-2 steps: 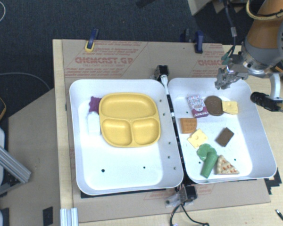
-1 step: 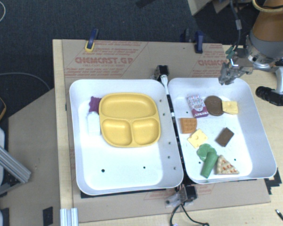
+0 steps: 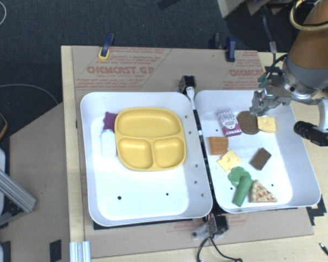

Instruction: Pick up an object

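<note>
Two shallow white bins sat side by side on the tabletop (image 3: 71,119), and nothing in either had yet been lifted. Nearest the camera in the right-hand white bin (image 3: 306,192) lay a triangular pizza-slice toy (image 3: 261,193) touching a green pepper-shaped toy (image 3: 240,184). Beyond them were a yellow holed cheese wedge (image 3: 229,161), a dark brown chocolate-like block (image 3: 260,159) and a tan square cracker (image 3: 218,144). Farther back lay a pink-and-white printed packet (image 3: 228,122), a brown round cookie (image 3: 248,123) and a pale yellow square piece (image 3: 267,124).

The left-hand white bin (image 3: 93,173) held a yellow three-compartment plastic tray (image 3: 150,137), with a white bottle-like item (image 3: 108,142) and a purple piece (image 3: 109,120) just beside it, the latter partly hidden.

The tool (image 3: 261,105) hung just over the cookie and the yellow square at the far side of the right bin. I could not tell how it was set, nor whether it touched anything; no item appeared raised. By my judgement the grasp and the lift both remained to be done, and which item was meant was unclear.
</note>
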{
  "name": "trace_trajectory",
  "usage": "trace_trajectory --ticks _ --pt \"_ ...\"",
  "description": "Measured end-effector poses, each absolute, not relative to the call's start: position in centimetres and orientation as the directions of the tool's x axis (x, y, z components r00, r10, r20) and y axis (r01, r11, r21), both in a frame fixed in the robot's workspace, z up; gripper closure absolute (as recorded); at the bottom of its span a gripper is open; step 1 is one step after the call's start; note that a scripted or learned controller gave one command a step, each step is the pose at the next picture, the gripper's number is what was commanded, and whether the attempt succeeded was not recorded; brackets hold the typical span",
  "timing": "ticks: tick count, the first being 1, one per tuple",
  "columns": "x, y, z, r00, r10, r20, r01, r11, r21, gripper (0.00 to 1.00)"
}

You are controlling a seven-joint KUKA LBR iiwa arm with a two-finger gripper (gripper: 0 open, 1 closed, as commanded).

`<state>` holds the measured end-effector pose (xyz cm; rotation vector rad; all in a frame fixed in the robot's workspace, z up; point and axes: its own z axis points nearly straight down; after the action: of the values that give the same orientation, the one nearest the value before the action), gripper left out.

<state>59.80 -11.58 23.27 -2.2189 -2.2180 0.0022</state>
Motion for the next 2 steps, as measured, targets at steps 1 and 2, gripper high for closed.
trace_trajectory --ticks 1,2 --pt "54.5 -9.8 23.6 0.002 1.000 0.002 1.000 -0.002 -0.005 1.00" --pt "51.0 -6.9 22.0 -0.001 1.000 0.003 1.000 0.002 -0.006 1.00"
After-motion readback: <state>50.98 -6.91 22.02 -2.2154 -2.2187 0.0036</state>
